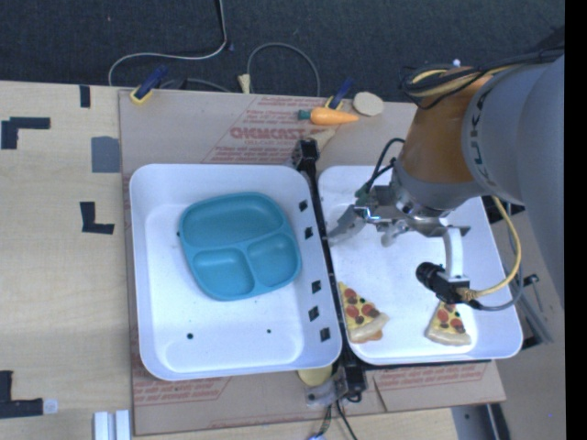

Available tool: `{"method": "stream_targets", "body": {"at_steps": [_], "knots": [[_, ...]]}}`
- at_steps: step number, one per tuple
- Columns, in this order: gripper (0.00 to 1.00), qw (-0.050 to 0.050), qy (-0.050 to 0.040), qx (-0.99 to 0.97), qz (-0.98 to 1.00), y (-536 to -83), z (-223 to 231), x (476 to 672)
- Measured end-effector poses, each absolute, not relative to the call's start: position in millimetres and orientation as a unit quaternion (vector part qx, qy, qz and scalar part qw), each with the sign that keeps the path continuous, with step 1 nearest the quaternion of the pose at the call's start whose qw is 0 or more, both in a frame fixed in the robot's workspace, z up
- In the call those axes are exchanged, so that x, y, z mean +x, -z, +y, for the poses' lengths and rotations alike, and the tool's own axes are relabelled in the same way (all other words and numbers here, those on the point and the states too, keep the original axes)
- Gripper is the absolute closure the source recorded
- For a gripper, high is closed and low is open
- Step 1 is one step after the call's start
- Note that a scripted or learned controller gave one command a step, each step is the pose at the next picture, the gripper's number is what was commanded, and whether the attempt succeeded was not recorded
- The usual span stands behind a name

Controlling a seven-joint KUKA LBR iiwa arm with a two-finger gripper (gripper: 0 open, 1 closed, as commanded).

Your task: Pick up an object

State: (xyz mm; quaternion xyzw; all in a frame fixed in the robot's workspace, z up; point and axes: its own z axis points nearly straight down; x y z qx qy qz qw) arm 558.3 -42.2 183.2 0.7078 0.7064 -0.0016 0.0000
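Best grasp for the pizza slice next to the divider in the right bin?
Likely top-down on the pizza slice, fingers across its narrow width mid-body. It lies flat on the right bin floor, tip up-left, crust at the front wall. The divider crowds its left side, so favour the open right.

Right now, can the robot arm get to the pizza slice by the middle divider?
Probably yes. The triangular toy pizza slice lies flat in the right white bin, nothing on top of it, and the end effector hangs over that same bin. The divider beside it may crowd the approach.

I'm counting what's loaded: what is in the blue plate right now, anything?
Empty. The blue plate lies flat in the left bin, and all three compartments show bare blue.
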Motion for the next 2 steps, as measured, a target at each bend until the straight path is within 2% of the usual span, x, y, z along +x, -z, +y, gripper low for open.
{"method": "stream_targets", "body": {"at_steps": [1,2], "knots": [[0.00,-0.001,0.0007,0.707,0.707,-184,-40,560.2],[0.00,0.000,-0.0002,0.706,0.708,-184,-35,594.5]]}}
